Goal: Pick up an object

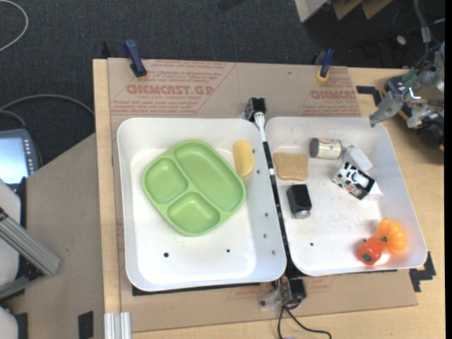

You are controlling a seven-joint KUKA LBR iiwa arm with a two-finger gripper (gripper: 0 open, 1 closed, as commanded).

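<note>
Hanging at the far right, past the far right corner of the right bin point(402, 189), over bare bench point(424, 168): gripper point(397, 99), dark and cluttered with cabling. Cannot tell whether the jaws stand apart or together. Nothing seen between them.

Nearest, inside the right bin's far end: a small silver can point(325, 147) on its side, just beside a white tube point(358, 158). Touching the tube's near side, a black-and-white patterned packet point(353, 180). Left of the can, a tan square pad point(291, 166) lying flat by the bin's left wall. Just near of the pad, a black block point(299, 199). In the near right corner, well apart from the rest, an orange toy pepper point(392, 234) touching a red toy pepper point(370, 251).

Further left, in the left bin point(141, 260): a green divided plate point(193, 186), flat and turned at an angle. Against its far right edge, a yellow oval piece point(243, 158).

Beneath both bins, a cardboard sheet point(176, 87) with red print, pinned at its far edge by a blue clamp point(134, 57) and a yellow clamp point(325, 66).
</note>
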